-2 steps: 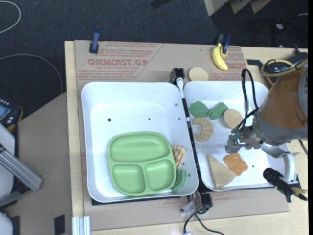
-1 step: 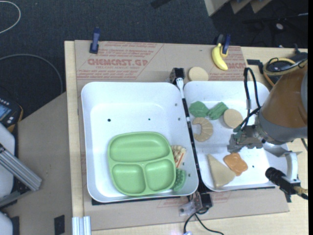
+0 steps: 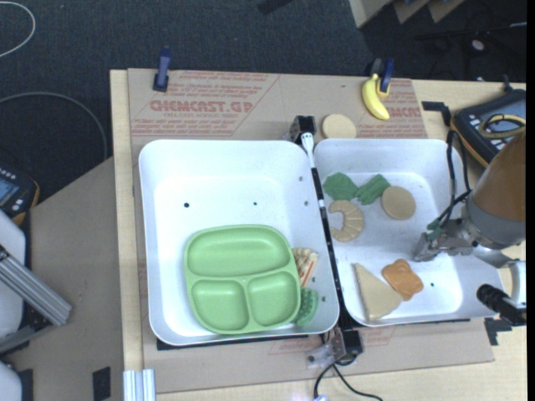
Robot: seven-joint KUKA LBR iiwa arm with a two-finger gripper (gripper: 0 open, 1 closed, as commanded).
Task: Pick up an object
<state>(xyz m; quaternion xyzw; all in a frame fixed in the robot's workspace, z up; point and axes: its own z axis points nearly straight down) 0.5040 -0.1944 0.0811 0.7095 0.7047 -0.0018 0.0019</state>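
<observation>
1. Orange food piece [image 3: 403, 278] lies in right bin [image 3: 435, 153], touching a tan wedge [image 3: 372, 292]
2. Claw [image 3: 428, 247] low over bin floor, just above-right of it
3. Arm enters from right, wrist angled left
4. Finger state: cannot tell

The bench [image 3: 209, 98] is a board with a sheet printed in red letters across its far part. Two white bins sit on it side by side, touching along their inner walls. The gripper [image 3: 428, 247] is down inside the right bin [image 3: 418, 149]; the left bin [image 3: 159, 224] lies well off to the gripper's left. Beyond the gripper, past the right bin's far wall, a banana [image 3: 375, 98] lies on the board next to a blue clamp [image 3: 386, 72]. A tan disc [image 3: 338, 126] lies left of the banana, just beside the bin corners. Another blue clamp [image 3: 162, 69] grips the far edge, far to the left.
</observation>
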